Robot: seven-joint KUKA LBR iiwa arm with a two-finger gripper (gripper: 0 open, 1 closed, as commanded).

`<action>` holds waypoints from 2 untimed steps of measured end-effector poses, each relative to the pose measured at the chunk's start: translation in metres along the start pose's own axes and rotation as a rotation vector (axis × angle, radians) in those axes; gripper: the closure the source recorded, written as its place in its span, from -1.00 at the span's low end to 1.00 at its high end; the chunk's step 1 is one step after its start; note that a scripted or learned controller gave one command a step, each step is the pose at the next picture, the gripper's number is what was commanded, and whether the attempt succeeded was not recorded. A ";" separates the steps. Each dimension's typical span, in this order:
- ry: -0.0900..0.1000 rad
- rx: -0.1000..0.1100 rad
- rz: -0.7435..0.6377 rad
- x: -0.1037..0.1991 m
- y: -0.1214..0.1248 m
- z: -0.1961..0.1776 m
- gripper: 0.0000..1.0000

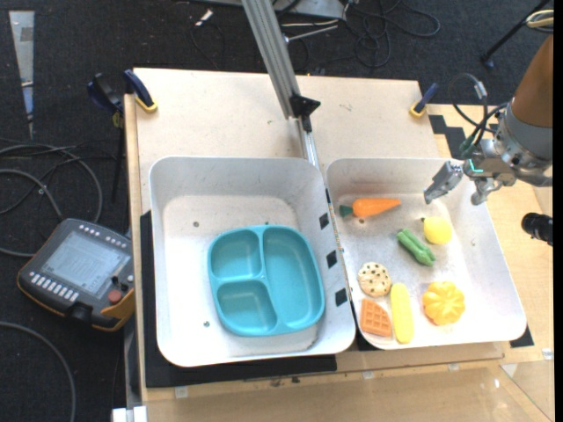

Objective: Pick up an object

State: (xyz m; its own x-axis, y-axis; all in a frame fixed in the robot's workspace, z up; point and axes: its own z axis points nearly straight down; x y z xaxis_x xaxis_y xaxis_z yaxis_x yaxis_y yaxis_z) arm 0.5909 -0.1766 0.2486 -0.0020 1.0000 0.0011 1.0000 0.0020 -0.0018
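Above the right bin (506, 262), hand (461, 185) poised with fingers spread, clamped on nothing, likely lining up over the lemon (437, 229) just below; carrot (376, 207) and green pepper (415, 246) nearby.

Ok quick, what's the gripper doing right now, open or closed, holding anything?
Two-finger gripper: open, fingers spread, holding nothing, poised above the right shallow white bin near the small yellow lemon.
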 end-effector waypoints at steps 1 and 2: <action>0.000 0.004 0.002 -0.001 0.004 0.044 -1.00; 0.001 0.005 0.002 0.008 -0.002 0.095 -1.00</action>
State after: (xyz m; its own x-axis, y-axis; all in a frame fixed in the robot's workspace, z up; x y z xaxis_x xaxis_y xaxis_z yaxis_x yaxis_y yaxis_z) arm 0.5887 -0.1681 0.1537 0.0001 1.0000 0.0018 1.0000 -0.0001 -0.0069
